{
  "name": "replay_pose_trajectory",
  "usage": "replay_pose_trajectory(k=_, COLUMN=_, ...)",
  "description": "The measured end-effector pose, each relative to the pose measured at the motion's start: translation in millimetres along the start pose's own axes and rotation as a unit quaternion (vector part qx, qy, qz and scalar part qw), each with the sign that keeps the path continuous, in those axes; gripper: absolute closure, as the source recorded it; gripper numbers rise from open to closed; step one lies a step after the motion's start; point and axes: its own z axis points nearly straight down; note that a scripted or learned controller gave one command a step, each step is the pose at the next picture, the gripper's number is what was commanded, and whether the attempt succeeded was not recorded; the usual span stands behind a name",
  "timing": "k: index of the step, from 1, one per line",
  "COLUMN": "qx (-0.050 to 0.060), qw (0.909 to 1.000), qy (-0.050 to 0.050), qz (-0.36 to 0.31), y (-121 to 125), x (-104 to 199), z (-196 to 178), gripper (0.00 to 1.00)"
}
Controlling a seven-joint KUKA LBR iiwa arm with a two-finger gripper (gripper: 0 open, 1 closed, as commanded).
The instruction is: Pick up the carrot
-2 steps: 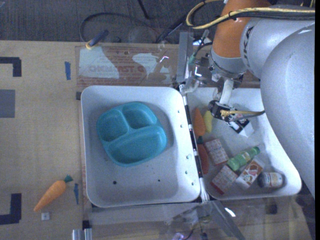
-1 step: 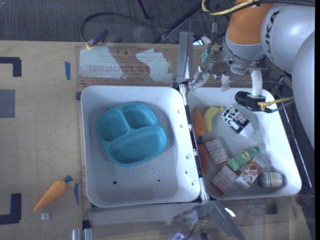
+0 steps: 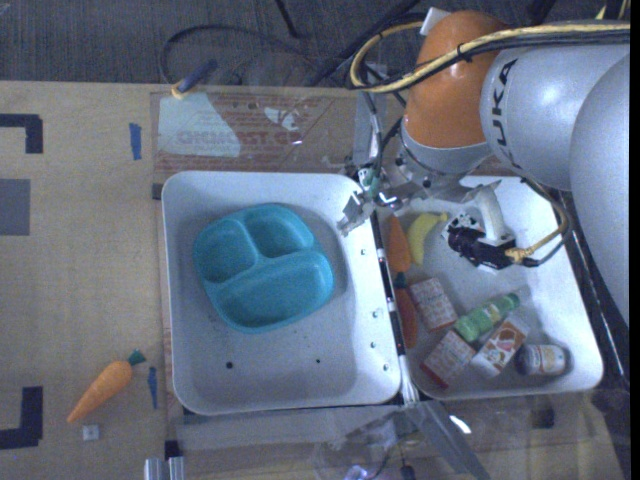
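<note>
Gripper (image 3: 362, 201) hangs over the wall (image 3: 384, 293) between the bins, and I honestly can't tell if it's spread or closed. What I take for the carrot (image 3: 398, 245) lies just below and right of it, tight against that wall, with a yellow thing (image 3: 428, 230) on its far side. I'd drop straight down and pinch across its width. It's cramped there. There's more room left, by the blue plate (image 3: 263, 265).

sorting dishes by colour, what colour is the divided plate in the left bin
Teal blue, plain with no pattern; the divided plate shows best in the camera view.
</note>
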Motion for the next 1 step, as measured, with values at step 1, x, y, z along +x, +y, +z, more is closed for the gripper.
replay_pose_trajectory(k=1, qx=-0.002, qw=0.9993, qy=-0.001, qz=-0.038, y=61.2, x=91.8, z=62.3, gripper=0.00)
